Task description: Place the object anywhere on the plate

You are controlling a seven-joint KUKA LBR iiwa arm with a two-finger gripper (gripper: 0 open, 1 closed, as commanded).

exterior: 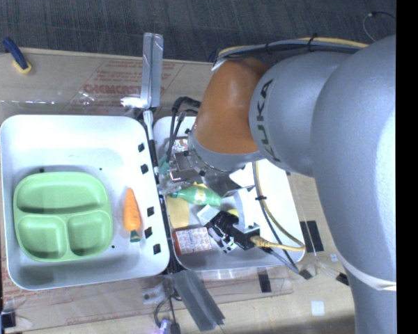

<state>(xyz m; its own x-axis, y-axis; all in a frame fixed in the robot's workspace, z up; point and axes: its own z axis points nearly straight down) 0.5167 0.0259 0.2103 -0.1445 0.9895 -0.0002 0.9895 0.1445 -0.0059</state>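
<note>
The gripper [174, 175] sits low at the 9 o'clock edge of the right bin [282, 200], tight against the wall it shares with the left bin [70, 127]. The bulk of the arm [320, 117] covers it from above, so I cannot tell whether it is open, closed or clamped on anything.

Just at its 4 o'clock lies a green bottle [198, 196], on its side and pointing toward 3 o'clock. This looks like the thing to be moved, though that is a guess from its closeness. A yellow piece [183, 214] sits at the bottle's 7 o'clock, and a red-and-white packet [191, 241] lies further toward 6 o'clock.

The green plate [56, 193] rests at the 9 o'clock side of the left bin. A carrot [131, 211] lies just beside it at its 3 o'clock, off the plate.

The risks, as I judge them:
- A round bottle on its side can roll or squirt out of a pinch, leaving a lift with nothing in it.
- Working this close to the bin walls, the gripper may catch the rim on the way toward 9 o'clock and knock the load loose.
- The crowded neighbours could be dragged along or nudged.
- A release short of the plate would drop the thing by the carrot.
- A rounded thing might roll over the plate's shallow ridges.
</note>
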